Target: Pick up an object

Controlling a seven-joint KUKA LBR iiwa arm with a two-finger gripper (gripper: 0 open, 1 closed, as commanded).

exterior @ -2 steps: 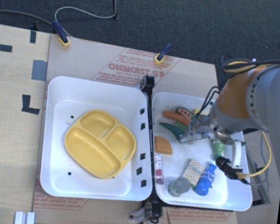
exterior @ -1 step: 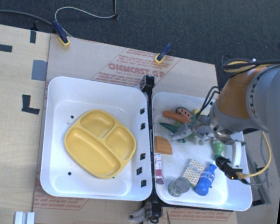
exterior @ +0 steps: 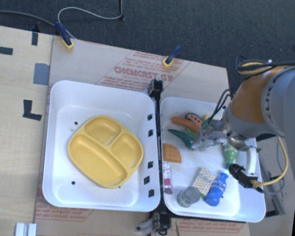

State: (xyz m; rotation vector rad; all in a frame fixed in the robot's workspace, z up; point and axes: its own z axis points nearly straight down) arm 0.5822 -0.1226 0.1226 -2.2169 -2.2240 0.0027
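You are looking at two shallow white bins; the left white bin (exterior: pixel 57 146) is carrying a yellow divided plastic tray (exterior: pixel 105 151) at its centre. The right white bin (exterior: pixel 232 209) is holding the clutter: an orange-and-green toy carrot (exterior: pixel 186 122) at ten o'clock, a blue plastic bottle (exterior: pixel 216 189) and a grey round cap (exterior: pixel 188 196) near six. The gripper (exterior: pixel 207 141) is hanging at the bin's centre over a dark green piece (exterior: pixel 184 137); I cannot tell how it is set. You are wanting a straight descent, centred on one item.
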